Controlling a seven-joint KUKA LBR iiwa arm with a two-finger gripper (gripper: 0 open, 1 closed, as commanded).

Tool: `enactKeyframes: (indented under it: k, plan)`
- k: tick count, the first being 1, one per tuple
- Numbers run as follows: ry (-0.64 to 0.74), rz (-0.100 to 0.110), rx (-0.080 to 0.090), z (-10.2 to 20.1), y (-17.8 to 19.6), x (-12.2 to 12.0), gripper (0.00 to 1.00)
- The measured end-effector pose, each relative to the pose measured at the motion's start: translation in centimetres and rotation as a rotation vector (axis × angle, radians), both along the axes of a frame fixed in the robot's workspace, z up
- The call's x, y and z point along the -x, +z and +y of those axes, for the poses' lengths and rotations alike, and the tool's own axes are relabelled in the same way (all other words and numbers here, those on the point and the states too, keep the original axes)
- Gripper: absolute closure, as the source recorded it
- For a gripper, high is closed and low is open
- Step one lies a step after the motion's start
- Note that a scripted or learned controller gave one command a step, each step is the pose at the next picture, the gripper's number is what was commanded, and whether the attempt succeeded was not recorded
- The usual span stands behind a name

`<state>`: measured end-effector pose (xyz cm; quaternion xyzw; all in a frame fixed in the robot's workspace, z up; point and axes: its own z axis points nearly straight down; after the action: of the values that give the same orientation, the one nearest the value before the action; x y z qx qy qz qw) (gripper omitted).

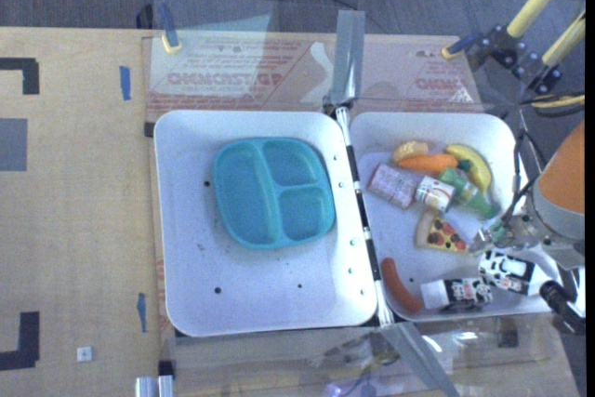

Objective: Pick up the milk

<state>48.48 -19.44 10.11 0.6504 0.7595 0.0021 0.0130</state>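
Milk (462, 293): small bottle, white neck and black-and-white cow-patterned body, lying on its side along the near wall of the right bin (437, 130), toward that bin's near right corner. A second cow-patterned piece (507, 271) lies just to its right, directly under the arm's wrist; whether it belongs to the bottle cannot be told. Pincer (497, 242): at the right bin's right edge, above and just right of the milk, close to the patterned piece; the spread of its fingers cannot be told, and nothing is seen between them. Arm (567, 177): grey with orange band, entering from the right. Other contents of right bin: sausage (400, 285) just left of the milk, pizza slice (441, 234) beyond it, pink packet (392, 185), small can (433, 192), carrot (428, 162), banana (472, 165) toward the far side. Left bin (186, 274): holds a teal divided plate (275, 192). Both bins rest on the wooden surface (65, 200).
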Motion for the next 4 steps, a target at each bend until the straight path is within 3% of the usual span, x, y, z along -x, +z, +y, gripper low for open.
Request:
enactKeyframes:
  k: [1, 2, 3, 4]
  plan:
    - [0.000, 0.000, 0.000, 0.0, 0.0, 0.0, 0.00]
    - [0.000, -0.004, 0.001, 0.0, 1.0, -0.1, 1.00]
    - [0.198, 0.011, -0.010, -1.2, -1.0, 0.1, 1.00]
    - [0.199, 0.011, -0.009, -1.2, -1.1, 0.1, 0.00]
